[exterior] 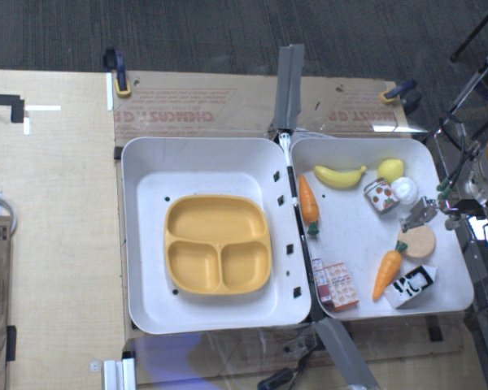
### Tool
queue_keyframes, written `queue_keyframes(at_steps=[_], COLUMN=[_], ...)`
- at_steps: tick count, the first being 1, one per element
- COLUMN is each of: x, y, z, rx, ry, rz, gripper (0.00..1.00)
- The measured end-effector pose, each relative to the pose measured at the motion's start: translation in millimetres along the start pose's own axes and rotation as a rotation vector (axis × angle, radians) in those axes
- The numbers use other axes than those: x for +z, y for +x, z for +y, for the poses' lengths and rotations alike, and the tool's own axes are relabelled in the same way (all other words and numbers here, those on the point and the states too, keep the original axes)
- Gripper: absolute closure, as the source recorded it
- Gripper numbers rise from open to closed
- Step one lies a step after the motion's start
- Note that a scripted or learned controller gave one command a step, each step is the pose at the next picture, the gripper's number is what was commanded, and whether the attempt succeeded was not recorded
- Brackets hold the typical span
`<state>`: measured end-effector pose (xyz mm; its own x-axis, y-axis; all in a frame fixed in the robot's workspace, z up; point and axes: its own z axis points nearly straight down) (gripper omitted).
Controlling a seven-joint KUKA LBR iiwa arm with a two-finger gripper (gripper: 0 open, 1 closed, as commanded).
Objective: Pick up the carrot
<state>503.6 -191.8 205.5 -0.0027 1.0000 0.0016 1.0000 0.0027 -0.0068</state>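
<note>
Orange catches the eye first: one carrot [386,273] lies in the right bin [451,295], just below the claw [420,214] and a touch to its left, tilted with its green top pointing up toward the claw. Between the two sits a round tan biscuit [420,242], right against that green top, so it crowds the gap under the claw.

A second carrot [308,201] lies well off to the claw's left, hard by the bin's left wall, tip up and green end down. The claw itself hangs over the right side of the bin, a small metal shape at the end of the arm [474,210], and I cannot tell whether it is released or clenched; nothing is seen in its grip.

Just above and left of the claw, a small printed carton [379,195] leans beside a white ball [404,189], with a lemon [390,169] above those and a banana [339,175] further left. Below the near carrot's tip, a black-and-white carton [411,286] sits close alongside. A red box [335,286] lies lower left. Across the divide, a yellow plate [218,244] sits in the left bin [138,242].
</note>
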Motion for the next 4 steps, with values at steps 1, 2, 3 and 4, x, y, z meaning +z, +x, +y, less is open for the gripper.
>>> queue_keyframes(at_steps=[1, 2, 3, 4], x=[14, 49, 117, 117], y=[2, 29, 44, 99], z=[42, -23, -25, -7], rx=[0.353, 0.221, 0.327, 0.229], ry=[-0.001, 0.000, -0.002, -0.001], rz=[-0.001, 0.000, 0.000, 0.000], gripper=[0.00, 0.00, 0.00, 0.00])
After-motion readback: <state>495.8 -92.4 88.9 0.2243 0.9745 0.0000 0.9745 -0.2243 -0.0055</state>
